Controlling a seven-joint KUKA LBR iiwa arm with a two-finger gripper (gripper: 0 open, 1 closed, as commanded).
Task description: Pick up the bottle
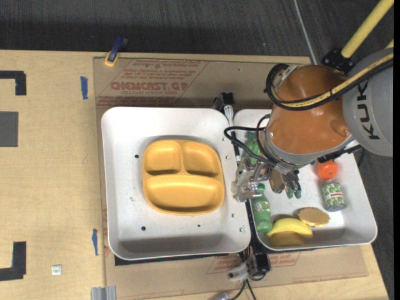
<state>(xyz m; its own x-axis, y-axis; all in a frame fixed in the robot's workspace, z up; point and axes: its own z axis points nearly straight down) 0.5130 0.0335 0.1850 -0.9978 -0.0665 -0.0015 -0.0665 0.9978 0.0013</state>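
The green bottle (261, 212) lies lengthwise along the left wall of the right bin (359, 220), its lower end near the banana. My gripper (257, 185) hangs directly over the bottle's middle, low in the bin, below the orange wrist band (309, 114). The gripper's metal parts hide the middle of the bottle. More green shows above the gripper near the bin's left wall, under the wrist.
In the right bin lie a yellow banana (289, 229), a brown cookie (313, 216), a small can with green peas on its label (333, 195) and an orange ball (326, 169). The left bin (122, 186) holds a yellow divided plate (183, 174). Black cables run along the wall between the bins.
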